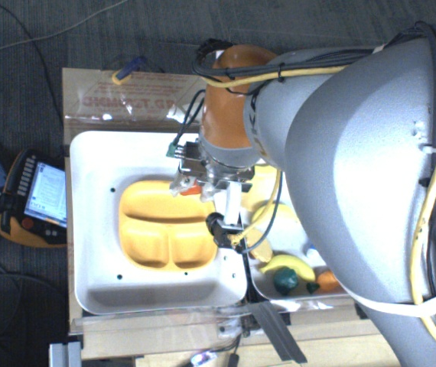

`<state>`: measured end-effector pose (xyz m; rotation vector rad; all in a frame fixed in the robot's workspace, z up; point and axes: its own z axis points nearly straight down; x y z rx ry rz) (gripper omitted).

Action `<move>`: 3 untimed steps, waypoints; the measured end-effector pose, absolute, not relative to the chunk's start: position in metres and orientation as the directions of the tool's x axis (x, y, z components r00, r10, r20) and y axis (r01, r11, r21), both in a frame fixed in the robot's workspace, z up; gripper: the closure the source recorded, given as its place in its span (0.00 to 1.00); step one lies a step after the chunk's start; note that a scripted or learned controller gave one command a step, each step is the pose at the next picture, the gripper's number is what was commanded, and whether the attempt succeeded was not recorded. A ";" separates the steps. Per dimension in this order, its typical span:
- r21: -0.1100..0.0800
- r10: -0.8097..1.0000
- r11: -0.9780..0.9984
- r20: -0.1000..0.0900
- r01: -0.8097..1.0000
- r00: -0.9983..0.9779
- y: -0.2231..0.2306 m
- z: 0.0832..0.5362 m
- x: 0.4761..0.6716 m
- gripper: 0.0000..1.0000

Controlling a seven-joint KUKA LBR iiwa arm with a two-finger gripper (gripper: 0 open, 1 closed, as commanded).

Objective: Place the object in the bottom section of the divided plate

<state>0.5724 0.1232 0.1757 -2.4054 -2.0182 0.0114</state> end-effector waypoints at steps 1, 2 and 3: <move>-0.006 0.985 -0.174 -0.004 0.985 0.174 0.123 0.176 0.573 0.00; -0.011 0.985 -0.172 -0.007 0.985 0.172 0.123 0.183 0.572 1.00; -0.011 0.985 -0.172 -0.007 0.985 0.172 0.123 0.183 0.572 0.00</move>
